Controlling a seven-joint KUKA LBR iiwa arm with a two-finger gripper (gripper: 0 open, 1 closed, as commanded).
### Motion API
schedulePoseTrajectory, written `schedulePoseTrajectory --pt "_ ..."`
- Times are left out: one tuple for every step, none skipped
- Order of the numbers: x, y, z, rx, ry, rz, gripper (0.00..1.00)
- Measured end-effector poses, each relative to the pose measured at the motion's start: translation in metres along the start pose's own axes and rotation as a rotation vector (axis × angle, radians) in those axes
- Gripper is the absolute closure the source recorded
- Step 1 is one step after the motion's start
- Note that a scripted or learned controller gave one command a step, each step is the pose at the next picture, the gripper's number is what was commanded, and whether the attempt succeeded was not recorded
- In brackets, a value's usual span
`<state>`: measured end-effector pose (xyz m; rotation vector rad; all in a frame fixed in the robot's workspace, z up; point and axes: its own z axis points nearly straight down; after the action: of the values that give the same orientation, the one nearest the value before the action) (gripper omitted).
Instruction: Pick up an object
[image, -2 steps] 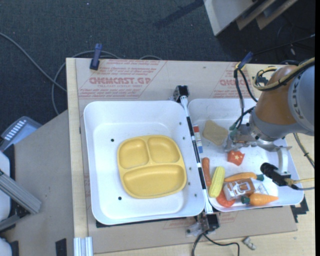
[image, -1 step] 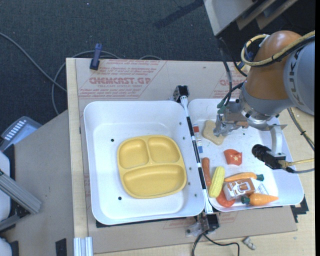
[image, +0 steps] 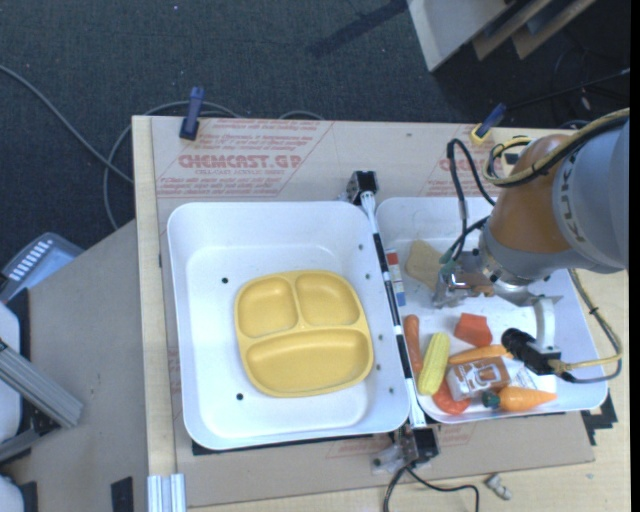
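The grey arm (image: 590, 200) reaches in from the right and bends down over the right bin (image: 425, 215), its orange band just above the wrist. The pincer (image: 453, 288) hangs low in the upper half of that bin. It is seen from above and partly hidden by the wrist, so whether it is open or closed cannot be told, and nothing is visibly held in it.

The objects to pick from all lie in the right bin. A tan block (image: 423, 262) sits just left of the pincer, near the bin's left wall. An orange-red block (image: 472, 328) lies just below the pincer. Further toward the front are a corn cob (image: 433, 362), a thin orange stick (image: 411, 340) along the left wall, a printed packet (image: 478, 378) and a carrot (image: 525, 398) — all bunched close together.

The left bin (image: 190, 230) holds a yellow divided plate (image: 300, 330), lying flat near its middle. Both bins rest side by side on the bench (image: 250, 160).
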<state>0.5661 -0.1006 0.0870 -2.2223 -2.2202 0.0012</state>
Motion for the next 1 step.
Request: schedulePoseTrajectory --pt "0.0583 0.0238 -0.0985 -0.003 0.001 -0.002 1.00"
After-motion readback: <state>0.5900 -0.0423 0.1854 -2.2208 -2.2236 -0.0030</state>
